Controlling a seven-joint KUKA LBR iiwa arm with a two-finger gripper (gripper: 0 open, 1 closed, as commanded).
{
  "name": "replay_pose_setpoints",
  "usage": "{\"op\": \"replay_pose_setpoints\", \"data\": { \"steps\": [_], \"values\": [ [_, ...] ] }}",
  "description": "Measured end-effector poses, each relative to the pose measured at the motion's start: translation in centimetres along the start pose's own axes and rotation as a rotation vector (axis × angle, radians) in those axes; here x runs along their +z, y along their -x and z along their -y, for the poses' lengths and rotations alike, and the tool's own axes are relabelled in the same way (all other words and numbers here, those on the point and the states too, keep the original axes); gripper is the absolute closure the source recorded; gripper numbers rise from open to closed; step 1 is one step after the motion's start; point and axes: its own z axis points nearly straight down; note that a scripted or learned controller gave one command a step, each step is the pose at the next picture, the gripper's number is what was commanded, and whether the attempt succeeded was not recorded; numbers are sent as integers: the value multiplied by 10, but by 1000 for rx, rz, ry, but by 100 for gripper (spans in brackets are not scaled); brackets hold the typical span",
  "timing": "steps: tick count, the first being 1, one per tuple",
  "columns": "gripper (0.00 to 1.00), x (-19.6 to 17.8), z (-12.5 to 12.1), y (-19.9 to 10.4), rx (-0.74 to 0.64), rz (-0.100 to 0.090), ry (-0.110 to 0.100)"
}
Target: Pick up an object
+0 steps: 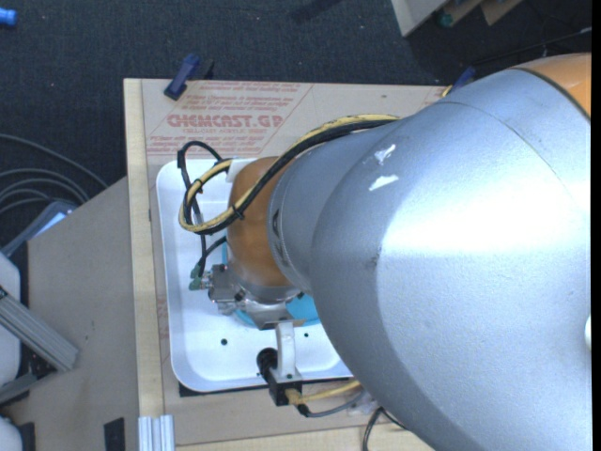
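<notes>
At the far left, grey cables (38,181) curl over the dark carpeted floor (84,36) beside a flat brown board (80,299). A small blue clip (184,75) sits on the far left corner of the pale wooden bench top (150,252), and next to it lies a brown protective sheet printed with red lettering (230,111) along the bench's far edge.

The shallow white plastic bin (202,346) lies near the bench's left edge, its near left corner rounded and its floor bare white there, marked by one small dark dot. Black and yellow cables (202,195) loop over the bin's far left part and run to the orange band of the arm's wrist (249,233).

Below the orange band, the metal two-finger gripper (235,299) hangs low over the middle of the bin. Whether it is spread or pressed together cannot be told, since the wrist covers it from above.

Just right of the gripper, a flat light blue object (299,310) lies on the bin floor toward the near edge, partly hidden under the arm. A white bracket with a black fitting (280,360) juts over the bin's near rim.

The large grey arm body (441,261) covers the whole right side of the bench.
</notes>
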Motion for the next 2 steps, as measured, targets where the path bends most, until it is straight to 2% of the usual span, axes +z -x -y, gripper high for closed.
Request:
{"op": "replay_pose_setpoints", "data": {
  "steps": [2],
  "values": [
    [100, -20, 0, -1, 1, -2, -2]
  ]
}}
